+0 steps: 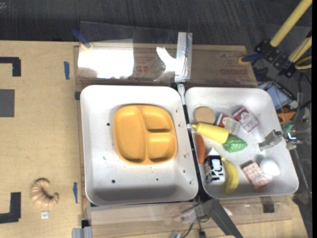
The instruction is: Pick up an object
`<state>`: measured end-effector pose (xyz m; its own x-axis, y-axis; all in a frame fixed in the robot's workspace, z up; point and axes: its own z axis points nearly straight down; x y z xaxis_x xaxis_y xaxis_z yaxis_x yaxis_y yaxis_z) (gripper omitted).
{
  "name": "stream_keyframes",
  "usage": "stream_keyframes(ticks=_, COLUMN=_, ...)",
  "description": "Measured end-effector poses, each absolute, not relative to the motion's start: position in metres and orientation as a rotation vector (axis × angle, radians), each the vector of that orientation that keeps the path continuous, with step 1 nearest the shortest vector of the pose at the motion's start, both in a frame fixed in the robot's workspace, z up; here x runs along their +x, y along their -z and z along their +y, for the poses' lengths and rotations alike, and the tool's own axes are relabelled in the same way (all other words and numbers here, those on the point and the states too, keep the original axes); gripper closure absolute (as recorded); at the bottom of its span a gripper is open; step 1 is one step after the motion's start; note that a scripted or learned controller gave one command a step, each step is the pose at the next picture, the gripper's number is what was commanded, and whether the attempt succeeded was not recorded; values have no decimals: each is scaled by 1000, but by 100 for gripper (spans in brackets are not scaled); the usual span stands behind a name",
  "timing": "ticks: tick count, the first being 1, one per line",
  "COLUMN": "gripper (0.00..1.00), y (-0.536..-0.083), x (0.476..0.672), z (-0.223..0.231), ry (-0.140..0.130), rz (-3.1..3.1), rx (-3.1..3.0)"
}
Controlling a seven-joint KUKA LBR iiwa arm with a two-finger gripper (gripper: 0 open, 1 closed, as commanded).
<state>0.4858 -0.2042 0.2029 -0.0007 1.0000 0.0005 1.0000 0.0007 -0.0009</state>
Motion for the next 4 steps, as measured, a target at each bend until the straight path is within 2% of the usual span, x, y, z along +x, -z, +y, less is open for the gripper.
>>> stream_keyframes(ticks=1, gripper=0, y=-88, x=482, z=-174, ry=6, rz=-2356, rx=-2088)
stream_keyframes(ticks=2, gripper=100, y=-99, x=483, z=-175, ry=10, rz=-2357, rx=-2095)
stream_keyframes(ticks=3, gripper=100, y=-217, x=602, z=-127, ry=14, rz=-2354, rx=-2093)
stream_keyframes(ticks=4, gripper=100, y=-125, x=570, z=-174, ry=-7, rz=-2367, rx=-2058)
